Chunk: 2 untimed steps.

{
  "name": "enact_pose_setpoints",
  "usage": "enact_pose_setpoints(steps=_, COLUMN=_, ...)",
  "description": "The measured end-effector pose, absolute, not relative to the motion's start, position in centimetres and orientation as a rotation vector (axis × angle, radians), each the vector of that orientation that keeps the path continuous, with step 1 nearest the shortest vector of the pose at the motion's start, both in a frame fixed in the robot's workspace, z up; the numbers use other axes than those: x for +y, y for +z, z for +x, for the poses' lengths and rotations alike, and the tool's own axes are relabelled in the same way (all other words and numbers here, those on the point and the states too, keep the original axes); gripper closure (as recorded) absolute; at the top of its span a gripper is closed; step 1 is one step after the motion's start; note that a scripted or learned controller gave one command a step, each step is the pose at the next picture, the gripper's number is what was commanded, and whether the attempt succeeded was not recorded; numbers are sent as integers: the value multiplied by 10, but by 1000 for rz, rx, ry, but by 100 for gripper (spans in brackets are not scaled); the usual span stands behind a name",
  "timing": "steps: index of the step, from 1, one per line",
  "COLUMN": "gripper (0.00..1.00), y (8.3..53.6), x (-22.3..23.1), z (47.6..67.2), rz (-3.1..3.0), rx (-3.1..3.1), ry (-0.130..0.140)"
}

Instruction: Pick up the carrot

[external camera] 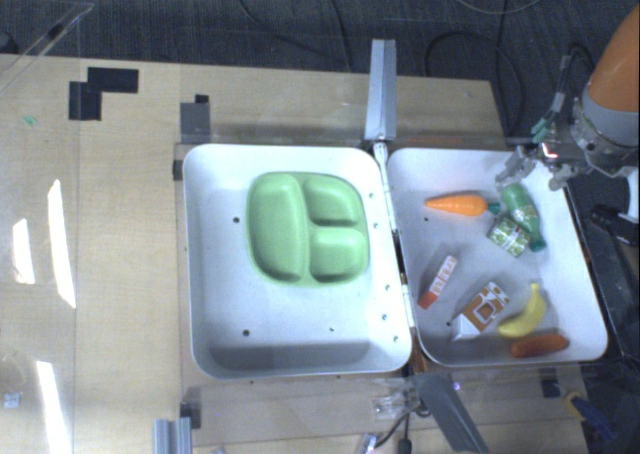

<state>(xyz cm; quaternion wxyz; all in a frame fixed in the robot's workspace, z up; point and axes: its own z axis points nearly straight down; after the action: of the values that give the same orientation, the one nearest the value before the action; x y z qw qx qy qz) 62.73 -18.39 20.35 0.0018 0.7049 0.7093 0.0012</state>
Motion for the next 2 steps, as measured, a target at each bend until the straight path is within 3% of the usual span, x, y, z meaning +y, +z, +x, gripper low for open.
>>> enact_pose_setpoints(steps=1, gripper=0, y=93, x=-102, z=621, rz=2030, rx=2392, ry=6)
enact_pose_setpoints(steps=2, gripper=0, y=85, x=-98, z=665, rz=2110, rx=2344, ry=-18)
